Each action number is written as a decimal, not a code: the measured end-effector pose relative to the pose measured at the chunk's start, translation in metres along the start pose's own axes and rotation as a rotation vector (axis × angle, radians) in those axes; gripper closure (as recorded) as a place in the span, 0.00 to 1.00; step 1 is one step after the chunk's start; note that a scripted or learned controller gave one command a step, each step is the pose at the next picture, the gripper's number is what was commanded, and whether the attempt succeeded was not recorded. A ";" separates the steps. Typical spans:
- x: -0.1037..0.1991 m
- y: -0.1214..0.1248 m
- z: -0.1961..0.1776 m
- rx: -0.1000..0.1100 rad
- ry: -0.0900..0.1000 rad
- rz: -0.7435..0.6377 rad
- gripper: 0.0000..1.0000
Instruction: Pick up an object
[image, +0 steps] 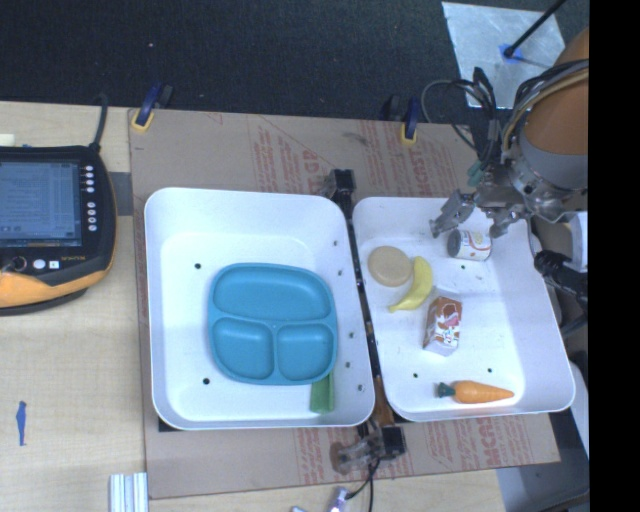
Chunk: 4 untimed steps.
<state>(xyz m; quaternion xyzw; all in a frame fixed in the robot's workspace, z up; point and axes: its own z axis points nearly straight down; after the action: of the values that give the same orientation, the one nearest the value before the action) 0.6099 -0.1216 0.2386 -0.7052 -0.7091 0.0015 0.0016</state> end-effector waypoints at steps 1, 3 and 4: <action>0.006 -0.003 0.134 0.001 -0.002 0.000 0.00; 0.004 -0.003 0.123 0.001 -0.004 -0.003 0.00; -0.006 -0.011 0.147 0.001 -0.001 0.000 0.00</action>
<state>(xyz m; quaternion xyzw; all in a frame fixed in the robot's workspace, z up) 0.5984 -0.1277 0.0917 -0.7053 -0.7089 0.0025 0.0016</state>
